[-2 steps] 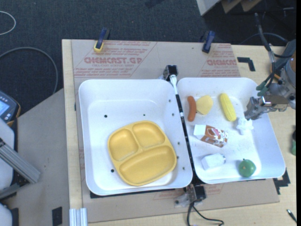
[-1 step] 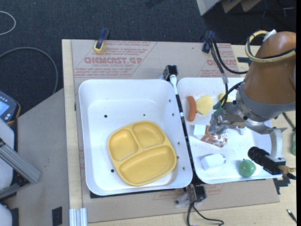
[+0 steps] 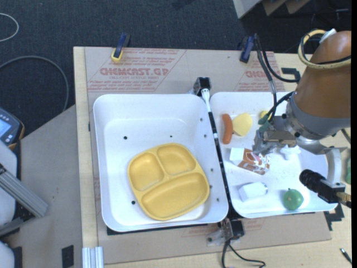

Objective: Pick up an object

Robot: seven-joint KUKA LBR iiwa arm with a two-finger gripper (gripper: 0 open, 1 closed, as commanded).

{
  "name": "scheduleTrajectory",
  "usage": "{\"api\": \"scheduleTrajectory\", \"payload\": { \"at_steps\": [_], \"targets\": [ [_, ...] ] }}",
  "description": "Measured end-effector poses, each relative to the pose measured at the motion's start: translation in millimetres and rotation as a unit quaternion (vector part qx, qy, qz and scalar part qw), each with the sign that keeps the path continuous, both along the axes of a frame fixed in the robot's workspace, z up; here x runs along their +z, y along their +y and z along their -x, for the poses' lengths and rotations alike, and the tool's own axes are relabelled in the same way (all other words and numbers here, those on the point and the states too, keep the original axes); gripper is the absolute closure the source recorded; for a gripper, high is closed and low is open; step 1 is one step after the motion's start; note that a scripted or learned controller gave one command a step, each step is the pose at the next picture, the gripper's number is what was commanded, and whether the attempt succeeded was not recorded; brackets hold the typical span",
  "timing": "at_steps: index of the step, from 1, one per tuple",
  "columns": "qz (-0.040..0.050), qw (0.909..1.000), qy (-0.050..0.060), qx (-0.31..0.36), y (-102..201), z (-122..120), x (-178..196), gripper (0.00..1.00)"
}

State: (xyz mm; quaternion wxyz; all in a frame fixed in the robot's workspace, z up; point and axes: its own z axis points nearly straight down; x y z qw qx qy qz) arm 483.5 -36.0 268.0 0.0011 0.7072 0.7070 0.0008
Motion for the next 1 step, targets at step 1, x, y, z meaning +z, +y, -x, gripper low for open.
{"api": "scheduleTrajectory", "payload": {
  "at_steps": [1],
  "targets": [
    [-0.0011, 1.0000, -0.002, 0.004, 62.0, 3.6, 49.2, 1.00]
  ]
}}
